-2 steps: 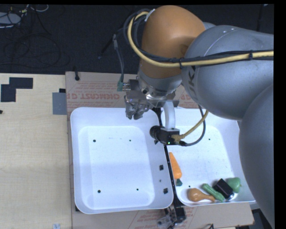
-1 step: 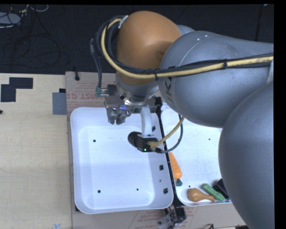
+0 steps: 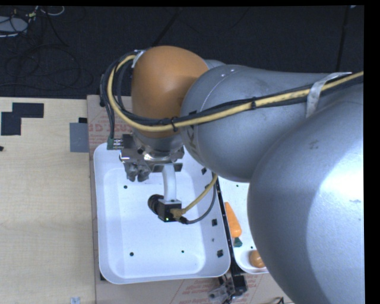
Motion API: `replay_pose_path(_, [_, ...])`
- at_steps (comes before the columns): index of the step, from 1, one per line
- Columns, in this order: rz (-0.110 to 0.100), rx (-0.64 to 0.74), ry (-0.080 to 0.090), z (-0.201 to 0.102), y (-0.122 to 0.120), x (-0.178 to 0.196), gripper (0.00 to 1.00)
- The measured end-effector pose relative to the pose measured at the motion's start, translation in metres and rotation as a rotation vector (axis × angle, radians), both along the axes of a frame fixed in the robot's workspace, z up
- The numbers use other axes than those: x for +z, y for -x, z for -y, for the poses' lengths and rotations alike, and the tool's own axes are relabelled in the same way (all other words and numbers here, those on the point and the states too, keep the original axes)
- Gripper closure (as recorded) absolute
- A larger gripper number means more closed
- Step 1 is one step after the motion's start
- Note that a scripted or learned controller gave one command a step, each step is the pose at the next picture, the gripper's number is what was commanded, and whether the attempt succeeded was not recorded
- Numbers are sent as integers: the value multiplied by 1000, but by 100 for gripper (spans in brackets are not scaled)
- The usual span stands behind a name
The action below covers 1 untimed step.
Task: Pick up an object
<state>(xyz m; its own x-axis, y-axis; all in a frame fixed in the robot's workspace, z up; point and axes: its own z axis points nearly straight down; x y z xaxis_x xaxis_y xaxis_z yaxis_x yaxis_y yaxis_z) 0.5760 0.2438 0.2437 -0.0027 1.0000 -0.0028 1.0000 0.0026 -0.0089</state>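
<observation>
At the near edge of the bench, a small dark piece of hardware (image 3: 228, 288) stands just below the gap between the two bins, on brown cardboard (image 3: 190, 290) with red print. In the right bin (image 3: 242, 264), of which a narrow strip along its left wall is visible beside the arm, there lie the objects that could be picked: a round orange-yellow object (image 3: 256, 259) near the near edge, a small teal object (image 3: 237, 241) a little farther, and a long orange object (image 3: 233, 221) lying along the left wall, just beyond the teal one. The left bin (image 3: 113, 261) is seen almost whole; its white floor has some small dark dots. Above the far half of this bin hangs the gripper (image 3: 155, 184), well apart from the objects in the other bin. A black part (image 3: 163, 209) with a yellowish cable (image 3: 205, 193) sits at its lower end, over the middle of the bin. Whether the gripper is open or closed, I cannot tell from this angle, and nothing is seen held in it. Above it rises the orange band (image 3: 160, 83) of the wrist, and the grey arm (image 3: 309, 178) covers the right side, with a yellow hose (image 3: 255, 104) running along it. To the left of the bins lies a pale board (image 3: 41, 202) with dark shapes near its far edge. Beyond is a dark background with cables (image 3: 35, 18).
</observation>
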Motion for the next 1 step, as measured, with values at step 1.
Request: replay_pose_path(1, [10, -1, -2, 1, -70, 4, 100])
